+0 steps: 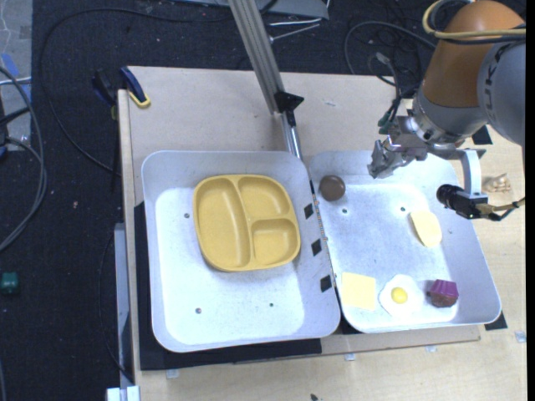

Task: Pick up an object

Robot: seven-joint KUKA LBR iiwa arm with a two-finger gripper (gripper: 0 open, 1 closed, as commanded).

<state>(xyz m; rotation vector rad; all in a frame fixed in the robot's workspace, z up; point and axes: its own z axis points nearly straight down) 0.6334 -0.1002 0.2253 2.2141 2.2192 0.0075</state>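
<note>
Left bin (167,307): one yellow divided plate (247,221), lying flat. Right bin (368,224): brown ball (332,188) at far left corner; pale yellow piece (426,227) toward right wall; yellow square slice (359,290), fried egg (399,295) and purple piece (442,291) along near edge. Gripper (384,162) above far edge of right bin; whether anything is held, cannot tell

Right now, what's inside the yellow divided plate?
Nothing visible in the yellow divided plate: all three compartments show bare. It sits alone in the left bin. What lies under the plate is covered.
</note>
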